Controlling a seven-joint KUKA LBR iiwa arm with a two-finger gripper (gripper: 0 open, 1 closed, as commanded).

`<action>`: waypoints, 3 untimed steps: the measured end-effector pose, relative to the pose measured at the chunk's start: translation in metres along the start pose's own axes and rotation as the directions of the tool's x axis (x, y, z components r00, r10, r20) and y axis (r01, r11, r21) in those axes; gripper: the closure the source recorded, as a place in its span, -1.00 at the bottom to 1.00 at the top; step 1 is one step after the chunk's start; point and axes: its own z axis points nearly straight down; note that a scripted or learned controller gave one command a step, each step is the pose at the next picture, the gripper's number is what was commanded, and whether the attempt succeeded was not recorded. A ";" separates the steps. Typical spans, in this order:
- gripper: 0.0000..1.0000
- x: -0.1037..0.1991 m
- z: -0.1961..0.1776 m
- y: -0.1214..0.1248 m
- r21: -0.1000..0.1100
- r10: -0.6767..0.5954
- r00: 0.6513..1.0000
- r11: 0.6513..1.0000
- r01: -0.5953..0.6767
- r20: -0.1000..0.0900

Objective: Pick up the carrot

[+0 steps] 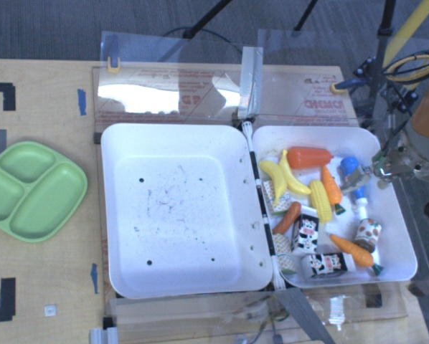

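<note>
Seen from the camera view: gripper [384,168] at the right bin's [404,253] far right edge, grip state impossible to tell; a carrot [354,249] lying near right, beside milk carton [326,264] and banana [285,175]

Gripper [381,169] is showing as a small metallic silver-grey assembly w/ dark joints, too small to make out screws or markings. Just right of it, thin grey rods and dark cables are running up along the arm. Further right and a bit above, a rounded brownish-orange section of the arm body [424,117] is sitting at the frame edge, blurred. Above that, yellow and black cables [408,63] are looping.
</note>
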 end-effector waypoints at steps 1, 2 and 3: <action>-1.00 0.007 0.048 0.061 -0.002 -0.280 0.960 0.960 0.280 0.001; -1.00 0.011 0.073 0.069 -0.025 -0.271 0.963 0.962 0.271 0.010; 1.00 0.009 0.064 0.068 -0.024 -0.269 0.963 0.963 0.269 0.015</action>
